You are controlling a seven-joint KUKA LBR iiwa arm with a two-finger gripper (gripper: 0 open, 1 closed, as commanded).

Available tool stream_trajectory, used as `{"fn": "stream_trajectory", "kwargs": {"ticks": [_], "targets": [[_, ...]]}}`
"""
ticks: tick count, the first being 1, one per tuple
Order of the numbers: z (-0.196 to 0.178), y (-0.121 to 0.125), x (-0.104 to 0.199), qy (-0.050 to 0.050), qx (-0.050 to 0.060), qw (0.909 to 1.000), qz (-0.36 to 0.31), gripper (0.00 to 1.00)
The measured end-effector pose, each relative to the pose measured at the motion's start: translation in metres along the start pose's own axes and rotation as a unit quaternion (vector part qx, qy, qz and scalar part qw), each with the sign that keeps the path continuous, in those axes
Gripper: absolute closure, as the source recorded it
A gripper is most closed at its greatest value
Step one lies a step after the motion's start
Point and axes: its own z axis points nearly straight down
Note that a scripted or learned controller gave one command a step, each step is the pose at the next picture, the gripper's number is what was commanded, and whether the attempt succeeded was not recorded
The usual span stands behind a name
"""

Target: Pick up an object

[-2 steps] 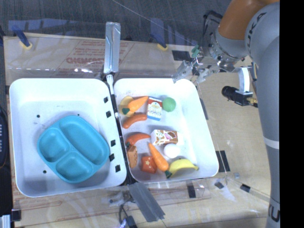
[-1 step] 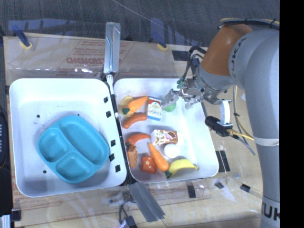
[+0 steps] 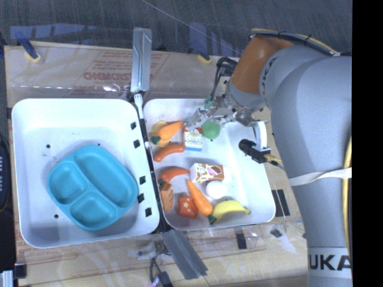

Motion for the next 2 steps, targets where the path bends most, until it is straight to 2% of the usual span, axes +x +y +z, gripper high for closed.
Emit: {"fn": "stream_trajectory", "kwargs": {"ticks": [1, 2], "targets": [[-0.0115, 0.0021, 0.0022, 0.001, -0.001, 1.0, -0.003, 1.0], [-0.0108, 0.0018, 0.0025, 0.001, 0.0, 1.0, -0.004, 0.0]]}}
